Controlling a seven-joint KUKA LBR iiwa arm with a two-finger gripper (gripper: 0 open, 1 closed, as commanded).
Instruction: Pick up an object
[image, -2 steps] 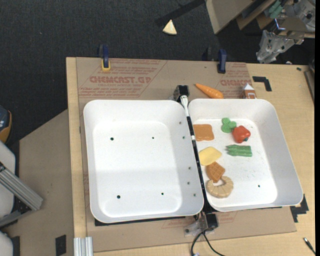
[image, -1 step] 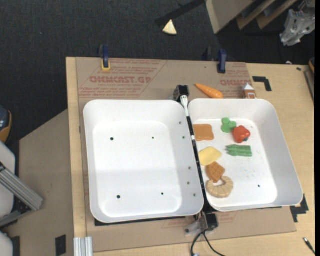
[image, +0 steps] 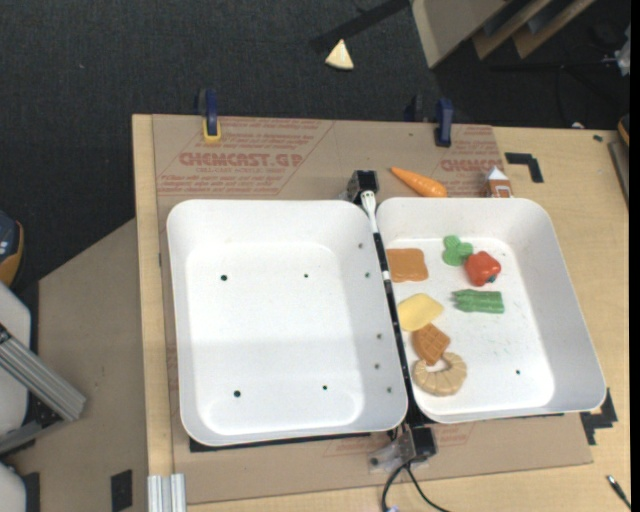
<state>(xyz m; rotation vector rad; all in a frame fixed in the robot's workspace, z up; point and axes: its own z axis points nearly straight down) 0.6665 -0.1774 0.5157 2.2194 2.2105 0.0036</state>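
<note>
Clustered in the right bin (image: 570, 330), toward its left wall: red pepper (image: 482, 267), green pod (image: 478, 301), yellow wedge (image: 419, 311), brown waffle (image: 431, 343) touching tan ring (image: 440, 375). Behind, on the worktop (image: 300, 150): orange carrot (image: 418, 182).

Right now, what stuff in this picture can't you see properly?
- Small red-and-white carton-like thing behind the right white bin, camera view: too small to tell what it is.
- Round beige ring-shaped toy: the waffle-like orange piece overlaps its top, hiding that edge.
- Small green lumpy toy: partly hidden by the red pepper-like toy against it.
- Yellow wedge on the dark floor: too small to identify.
</note>
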